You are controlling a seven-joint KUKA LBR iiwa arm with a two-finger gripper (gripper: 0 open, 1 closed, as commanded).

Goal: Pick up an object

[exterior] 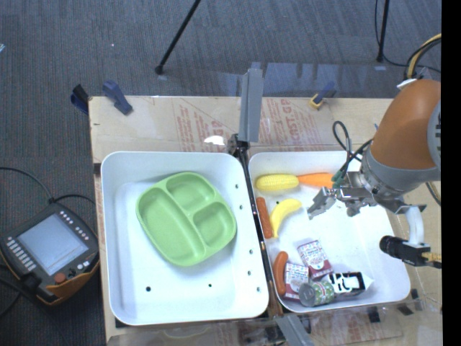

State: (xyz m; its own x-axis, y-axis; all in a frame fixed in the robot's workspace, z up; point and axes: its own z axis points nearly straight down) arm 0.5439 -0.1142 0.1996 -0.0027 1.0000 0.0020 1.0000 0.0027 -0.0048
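- Camera view from above takes in two white bins side by side on a bench, the left bin [115,193] and the right bin [389,280].
- A green tray [186,218] with three compartments lies tilted in the left bin, near its middle.
- The arm [409,139], grey with an orange band, reaches in from the right over the right bin.
- Its gripper [333,197] hangs above the upper middle of the right bin, fingers spread apart, with nothing between them.
- A corn cob [277,183] lies near the top edge of the right bin, with a carrot [315,180] just beside it on the right; the carrot's far end runs under the gripper.
- A banana [284,214] lies below the corn, left of the gripper and apart from it.
- A sausage [265,217] lies along the bin's left wall, just beside the banana.
- A second sausage [280,272] lies lower on the same side.
- Two red-and-white packets [310,253] and [295,276] sit near the bin's bottom, the lower one touching the second sausage.
- A small can [318,293] lies on its side at the bottom edge, with a black-and-white box [348,283] just to its right.
- A pendant [49,253] with a screen rests on the floor, left of the bench.
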